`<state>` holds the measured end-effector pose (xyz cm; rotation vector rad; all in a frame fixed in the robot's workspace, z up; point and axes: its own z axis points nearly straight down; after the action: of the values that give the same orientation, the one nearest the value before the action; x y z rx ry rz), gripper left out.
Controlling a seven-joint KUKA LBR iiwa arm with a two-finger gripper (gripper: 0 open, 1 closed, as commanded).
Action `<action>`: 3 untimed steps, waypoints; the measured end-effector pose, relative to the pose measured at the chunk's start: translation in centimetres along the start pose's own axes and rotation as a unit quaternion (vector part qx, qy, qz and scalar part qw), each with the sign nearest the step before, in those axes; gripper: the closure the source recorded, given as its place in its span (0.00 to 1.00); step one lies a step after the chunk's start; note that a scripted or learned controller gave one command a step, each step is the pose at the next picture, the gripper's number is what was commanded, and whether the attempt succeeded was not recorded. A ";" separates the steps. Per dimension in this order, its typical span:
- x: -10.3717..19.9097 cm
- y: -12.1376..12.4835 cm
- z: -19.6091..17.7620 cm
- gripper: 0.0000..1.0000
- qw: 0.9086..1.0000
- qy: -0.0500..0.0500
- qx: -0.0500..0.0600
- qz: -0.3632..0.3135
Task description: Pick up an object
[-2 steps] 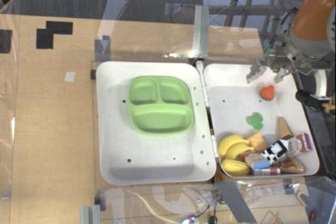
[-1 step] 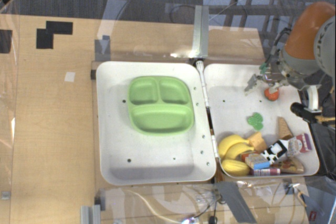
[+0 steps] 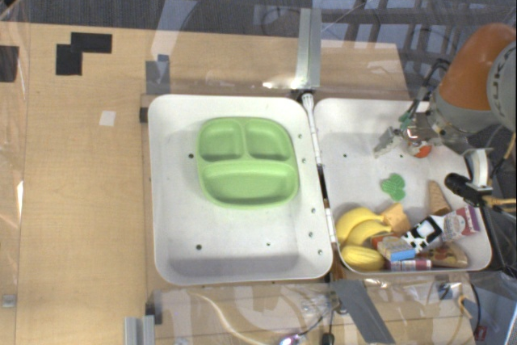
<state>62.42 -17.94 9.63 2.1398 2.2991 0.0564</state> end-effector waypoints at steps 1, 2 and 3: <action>0.1 -3.2 0.5 0.00 0.999 -0.013 0.006 -0.039; 0.1 4.8 0.9 0.00 0.998 -0.013 0.009 -0.056; 0.2 5.1 -0.5 1.00 0.998 -0.014 0.005 -0.059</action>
<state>67.48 -17.37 10.24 1.9902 2.4099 0.0139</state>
